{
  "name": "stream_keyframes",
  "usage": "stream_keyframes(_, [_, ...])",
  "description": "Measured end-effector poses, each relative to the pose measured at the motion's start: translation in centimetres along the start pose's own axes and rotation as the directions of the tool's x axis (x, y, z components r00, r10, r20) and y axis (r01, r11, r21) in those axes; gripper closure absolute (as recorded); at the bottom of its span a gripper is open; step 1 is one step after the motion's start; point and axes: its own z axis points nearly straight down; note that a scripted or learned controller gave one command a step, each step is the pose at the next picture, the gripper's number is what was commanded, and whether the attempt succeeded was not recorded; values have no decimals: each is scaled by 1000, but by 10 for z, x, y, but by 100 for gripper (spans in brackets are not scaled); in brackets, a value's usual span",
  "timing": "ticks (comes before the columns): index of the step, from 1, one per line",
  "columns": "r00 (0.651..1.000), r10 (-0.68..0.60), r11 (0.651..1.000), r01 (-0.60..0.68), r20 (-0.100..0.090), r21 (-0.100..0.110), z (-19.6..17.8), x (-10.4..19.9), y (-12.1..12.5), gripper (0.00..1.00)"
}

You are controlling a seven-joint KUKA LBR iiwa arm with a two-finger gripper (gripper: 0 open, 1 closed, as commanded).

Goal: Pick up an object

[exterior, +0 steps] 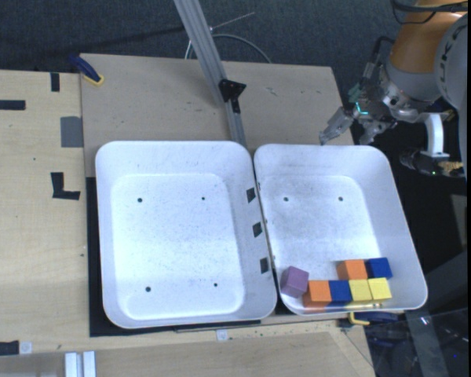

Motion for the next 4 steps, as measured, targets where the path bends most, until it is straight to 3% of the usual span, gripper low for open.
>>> stream_keyframes(1, [1000,0,1000,0,0,8,80,23,14,0])
stream_keyframes(2, [1000,4,1000,-4,4,6,124,43,14,0])
stream_keyframes(3, [1000,7,1000,-7,13,17,142,56,13,0])
stream_keyframes(4, [1000,4,1000,-4,3,2,143,63,-1,0])
